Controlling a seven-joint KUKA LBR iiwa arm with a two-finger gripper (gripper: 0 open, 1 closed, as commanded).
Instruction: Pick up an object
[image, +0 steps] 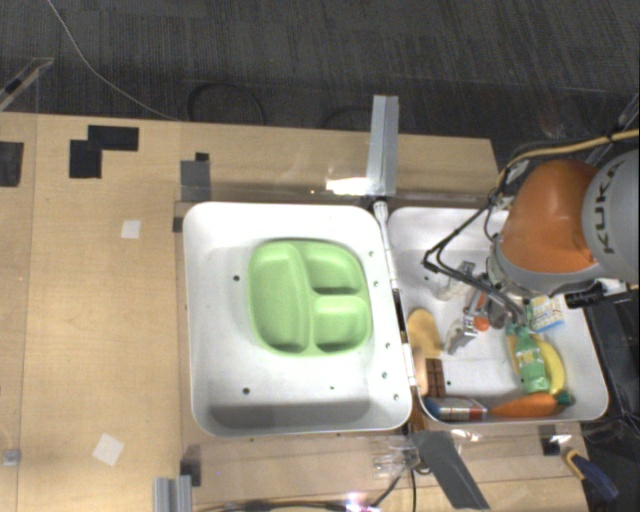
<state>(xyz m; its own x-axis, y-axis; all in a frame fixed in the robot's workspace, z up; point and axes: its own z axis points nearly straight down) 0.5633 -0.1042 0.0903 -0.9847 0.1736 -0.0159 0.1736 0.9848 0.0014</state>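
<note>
My gripper (463, 330) hangs low over the middle of the right bin (420, 240), beneath the arm's orange band (545, 220). Just left of it lies a tan bread-like piece (423, 330), with a brown block (435, 376) below that. On its right side, a small orange-red bit (482, 322) sits close against the gripper. Further right lie a green bottle (528, 362), a yellow banana (552, 366) and a white-and-blue packet (545, 315). An orange carrot (522, 405) and a red-and-blue marker-like stick (458, 408) rest along the bin's front wall.
The left bin (215, 300) holds a light green divided plate (305, 296). A metal post (383, 145) stands behind the wall between the bins. Black cables (450, 245) loop from the wrist over the right bin's back half.
</note>
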